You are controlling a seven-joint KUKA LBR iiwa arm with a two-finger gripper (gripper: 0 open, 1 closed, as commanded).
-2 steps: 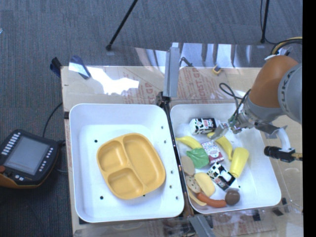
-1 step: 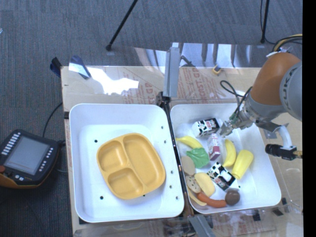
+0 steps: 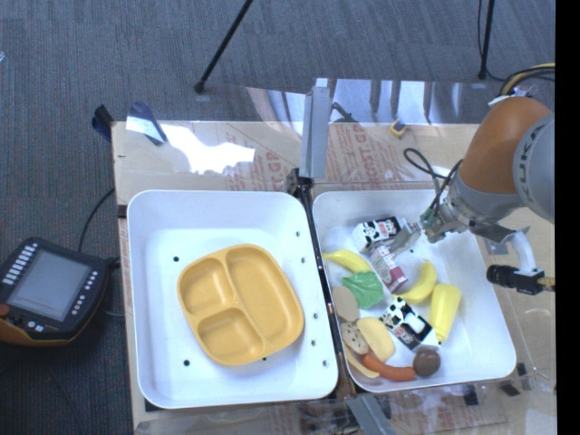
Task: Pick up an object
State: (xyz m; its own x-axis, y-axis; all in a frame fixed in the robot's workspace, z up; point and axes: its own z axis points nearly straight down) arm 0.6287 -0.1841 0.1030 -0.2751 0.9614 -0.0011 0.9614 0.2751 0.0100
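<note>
My log, one view from above: tabletop (image 3: 227, 157) carries two white bins side by side. Left bin (image 3: 154, 234) holds a yellow divided tray (image 3: 240, 304), three compartments, lying near its middle. Right bin (image 3: 485, 333) holds the pickable clutter: cow-print carton (image 3: 376, 231) at 11 o'clock of the bin; small labelled can (image 3: 390, 267) just below it, tilted; yellow banana (image 3: 347, 260) at 9 o'clock; green leafy piece (image 3: 364, 289) touching the banana's lower side; second banana (image 3: 421, 282) and a yellow block (image 3: 444, 307) toward 3 o'clock; second cow-print carton (image 3: 405, 321) near centre; carrot (image 3: 391, 371) and a brown round item (image 3: 426, 362) at 6 o'clock. My arm (image 3: 507, 157) enters from 3 o'clock; claw (image 3: 415, 235) sits low beside the upper carton, above the can. I cannot tell how the claw stands, nor that it grips anything
</note>
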